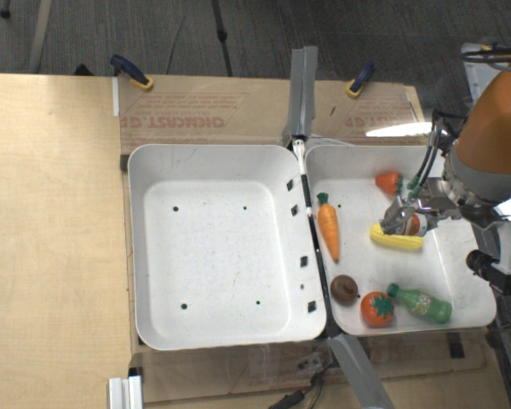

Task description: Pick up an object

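Observation:
My gripper (399,220) hangs low in the right bin (460,267), coming in from the right. It is directly over the left end of a yellow corn cob (398,240). A small red and white thing (413,225) sits right beside the gripper's tip, partly hidden by it. An orange pepper-like piece (388,181) lies just behind the gripper. An orange carrot (328,228) with a green top lies along the bin's left wall.
At the right bin's front lie a brown round piece (344,289), a red tomato (377,308) and a green bottle (422,304). The left bin (217,164) adjoins it across a grey divider (303,100). Clamps (132,72) hold the cardboard at the back.

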`<action>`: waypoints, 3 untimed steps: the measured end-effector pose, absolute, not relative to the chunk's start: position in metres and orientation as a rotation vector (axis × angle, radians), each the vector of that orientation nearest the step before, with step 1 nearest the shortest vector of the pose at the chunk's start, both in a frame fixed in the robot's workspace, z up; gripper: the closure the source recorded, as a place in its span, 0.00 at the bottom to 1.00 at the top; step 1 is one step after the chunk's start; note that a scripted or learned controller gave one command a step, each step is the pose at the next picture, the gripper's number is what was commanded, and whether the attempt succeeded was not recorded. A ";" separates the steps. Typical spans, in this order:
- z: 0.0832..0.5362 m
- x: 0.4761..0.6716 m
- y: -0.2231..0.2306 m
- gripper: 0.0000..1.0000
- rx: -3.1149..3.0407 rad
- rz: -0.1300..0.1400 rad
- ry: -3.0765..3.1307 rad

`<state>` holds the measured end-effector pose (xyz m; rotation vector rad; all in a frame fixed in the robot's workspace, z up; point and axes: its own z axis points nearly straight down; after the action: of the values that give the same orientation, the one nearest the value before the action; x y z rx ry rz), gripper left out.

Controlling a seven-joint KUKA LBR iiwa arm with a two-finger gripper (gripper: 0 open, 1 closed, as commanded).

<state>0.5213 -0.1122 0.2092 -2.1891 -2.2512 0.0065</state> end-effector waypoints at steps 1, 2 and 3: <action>0.223 0.536 0.005 1.00 -2.262 0.004 -2.180; 0.217 0.514 -0.097 1.00 -2.341 0.006 -2.094; 0.102 0.545 -0.103 1.00 -2.075 0.004 -2.354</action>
<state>0.5450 -0.1034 0.1023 -2.0755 -2.3536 0.0044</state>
